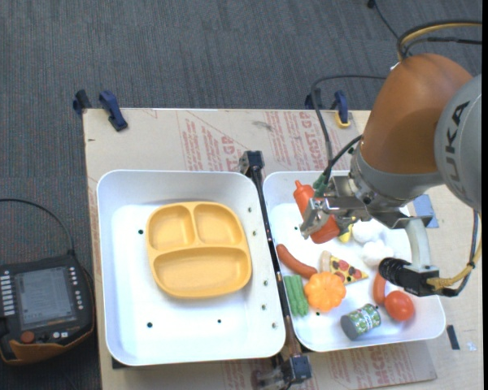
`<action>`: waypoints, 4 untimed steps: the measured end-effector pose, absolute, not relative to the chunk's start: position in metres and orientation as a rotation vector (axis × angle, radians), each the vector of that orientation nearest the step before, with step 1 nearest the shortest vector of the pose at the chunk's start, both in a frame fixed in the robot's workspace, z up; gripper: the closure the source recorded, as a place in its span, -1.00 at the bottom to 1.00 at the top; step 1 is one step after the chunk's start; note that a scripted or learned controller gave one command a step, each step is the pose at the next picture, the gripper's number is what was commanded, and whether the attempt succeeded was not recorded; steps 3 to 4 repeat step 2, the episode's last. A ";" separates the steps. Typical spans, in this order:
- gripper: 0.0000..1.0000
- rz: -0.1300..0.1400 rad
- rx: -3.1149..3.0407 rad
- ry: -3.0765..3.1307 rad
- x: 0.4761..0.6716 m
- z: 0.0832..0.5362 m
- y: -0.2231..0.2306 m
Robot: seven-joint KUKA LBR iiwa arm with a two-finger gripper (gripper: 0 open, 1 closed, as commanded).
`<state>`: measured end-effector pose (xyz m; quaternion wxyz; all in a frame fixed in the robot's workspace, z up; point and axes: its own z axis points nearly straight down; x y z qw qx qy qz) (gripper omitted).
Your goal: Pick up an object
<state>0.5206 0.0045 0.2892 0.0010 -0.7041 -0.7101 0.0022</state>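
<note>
Crowded the right bin's (436,331) near end: green can (360,322), tomato (399,305), orange pumpkin (324,292). Farther back, hung the gripper (319,220) at a red piece (328,231); could not tell whether open or clamped. Called for a slow, straight lift, clear of the red bottle (303,193) beyond.

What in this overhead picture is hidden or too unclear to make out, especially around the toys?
- End effector: the arm's bulk covers much of it in the camera view; whether it grips anything cannot be told.
- Right bin: its far right part sits under the arm.
- Red toy by the end effector: partly covered, shape unclear.
- White toys: blend into the bin.
- Can: label too small to read.
</note>
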 end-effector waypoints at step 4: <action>1.00 0.015 -2.195 -2.242 0.523 0.306 0.005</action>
